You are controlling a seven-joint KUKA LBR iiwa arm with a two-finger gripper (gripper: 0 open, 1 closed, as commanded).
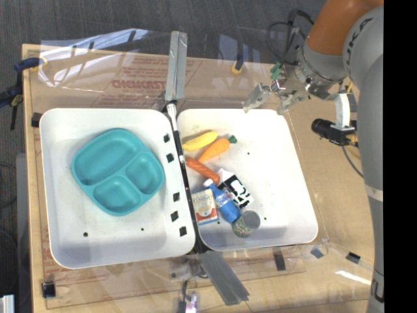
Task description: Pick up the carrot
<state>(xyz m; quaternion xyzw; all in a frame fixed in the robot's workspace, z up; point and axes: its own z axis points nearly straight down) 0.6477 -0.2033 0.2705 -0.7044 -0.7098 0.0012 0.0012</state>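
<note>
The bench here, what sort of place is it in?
Probably a robotics lab's pick-and-place test cell: a KUKA arm's gripper hangs over two white bins taped to a wooden bench, with a toy carrot among clutter and a teal divided plate.

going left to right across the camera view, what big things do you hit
teal plate in the left bin → divider → carrot in the right bin → pincer beyond that bin's far right corner
</note>
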